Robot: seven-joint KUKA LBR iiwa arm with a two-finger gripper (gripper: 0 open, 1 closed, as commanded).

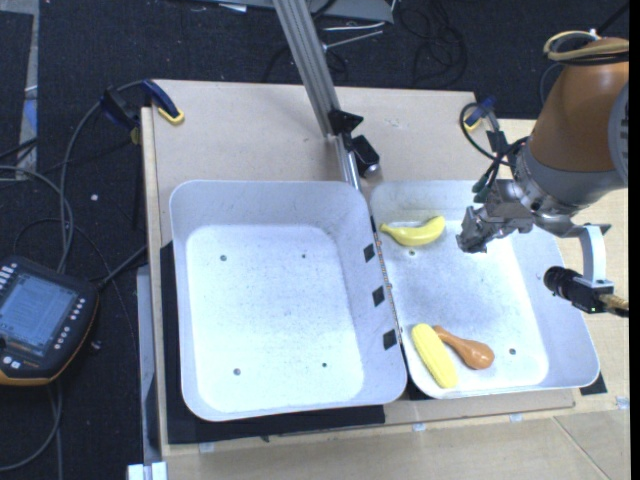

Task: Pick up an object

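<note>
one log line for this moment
claw: over right bin, beside banana | yellow block, orange drumstick: near front wall | nothing held

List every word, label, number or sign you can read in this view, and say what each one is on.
No text can be read.
The handheld pendant at the left has a lit screen, but what it displays is too small and blurred to read.
The bins, banana and arm carry no visible lettering.
</note>
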